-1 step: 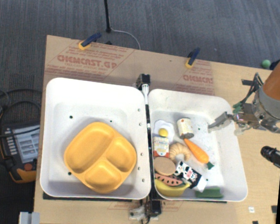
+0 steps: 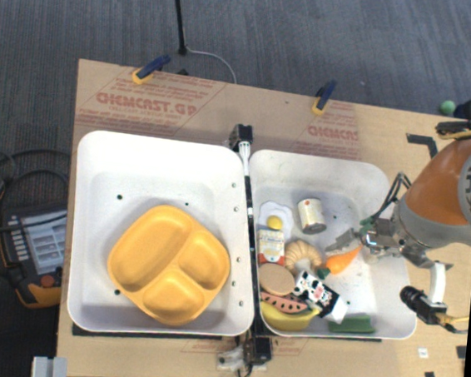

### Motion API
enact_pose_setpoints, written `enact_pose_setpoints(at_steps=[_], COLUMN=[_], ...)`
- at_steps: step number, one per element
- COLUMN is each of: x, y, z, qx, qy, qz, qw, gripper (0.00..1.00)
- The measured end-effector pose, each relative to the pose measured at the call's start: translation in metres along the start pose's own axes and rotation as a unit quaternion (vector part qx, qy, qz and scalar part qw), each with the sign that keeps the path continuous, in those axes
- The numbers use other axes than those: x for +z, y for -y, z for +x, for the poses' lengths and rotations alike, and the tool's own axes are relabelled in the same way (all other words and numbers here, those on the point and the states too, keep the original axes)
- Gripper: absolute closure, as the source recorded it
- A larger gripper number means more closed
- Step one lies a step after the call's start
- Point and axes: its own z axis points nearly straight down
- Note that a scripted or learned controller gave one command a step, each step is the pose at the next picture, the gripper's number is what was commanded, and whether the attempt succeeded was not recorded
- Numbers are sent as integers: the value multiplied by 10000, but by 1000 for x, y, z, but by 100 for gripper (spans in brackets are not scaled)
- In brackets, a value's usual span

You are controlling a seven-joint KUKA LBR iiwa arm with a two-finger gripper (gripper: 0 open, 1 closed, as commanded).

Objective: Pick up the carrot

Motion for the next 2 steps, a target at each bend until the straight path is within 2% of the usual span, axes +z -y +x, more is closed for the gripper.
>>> enact_pose_setpoints(at_steps=[1, 2], x=[-8, -81], y=[1, 21], z=[-2, 57], qx=[11, 215], qy=[19, 29], qz=[15, 13], qw=[10000, 9998], gripper=[100, 100])
